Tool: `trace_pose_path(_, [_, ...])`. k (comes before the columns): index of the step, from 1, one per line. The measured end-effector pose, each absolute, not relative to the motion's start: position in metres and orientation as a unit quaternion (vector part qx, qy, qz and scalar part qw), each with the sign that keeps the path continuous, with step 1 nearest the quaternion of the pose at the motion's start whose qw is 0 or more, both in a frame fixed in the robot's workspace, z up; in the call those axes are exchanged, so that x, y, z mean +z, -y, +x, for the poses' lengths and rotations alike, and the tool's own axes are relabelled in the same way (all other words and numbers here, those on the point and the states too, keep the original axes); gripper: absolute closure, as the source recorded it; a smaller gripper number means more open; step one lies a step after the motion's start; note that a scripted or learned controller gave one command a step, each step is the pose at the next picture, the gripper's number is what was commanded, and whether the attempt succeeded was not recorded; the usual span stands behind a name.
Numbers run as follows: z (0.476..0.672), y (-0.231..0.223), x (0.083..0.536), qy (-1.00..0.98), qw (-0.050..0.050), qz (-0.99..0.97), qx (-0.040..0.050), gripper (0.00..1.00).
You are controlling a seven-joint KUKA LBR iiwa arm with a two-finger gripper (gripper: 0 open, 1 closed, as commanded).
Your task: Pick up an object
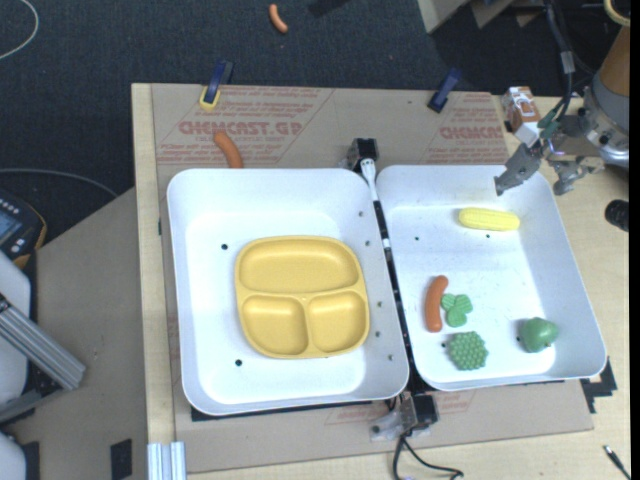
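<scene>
The right bin (560,258) holds a yellow corn cob (488,219) near its back. An orange sausage (435,302), a small green leafy piece (457,309), a bumpy green broccoli head (466,350) and a green pepper (537,334) lie near its front. My gripper (540,175) hangs over the bin's back right rim, up and to the right of the corn cob. It is open, with nothing between its fingers (513,174).
The left bin (195,268) carries a yellow divided plate (300,296). A second orange sausage (229,149) lies on the board behind that bin, and another (278,17) on the dark floor. Clamps (212,86) (443,90) grip the board's back edge.
</scene>
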State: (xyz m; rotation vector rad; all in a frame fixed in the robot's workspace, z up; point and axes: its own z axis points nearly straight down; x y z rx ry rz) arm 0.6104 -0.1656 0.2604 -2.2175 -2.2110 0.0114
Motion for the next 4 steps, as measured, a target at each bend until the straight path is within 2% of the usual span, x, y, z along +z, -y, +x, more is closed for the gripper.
trace_pose_path(1, [0.613,0.165,0.268,0.707,-0.001,-0.707,-0.0002,0.0])
trace_pose_path(2, [0.611,0.162,0.225,0.707,0.003,-0.707,0.0016,0.0])
trace_pose_path(3, [0.605,0.161,0.163,0.707,0.004,-0.707,0.0019,0.0])
trace_pose_path(4, [0.612,0.164,0.105,0.707,0.003,-0.707,0.0015,0.0])
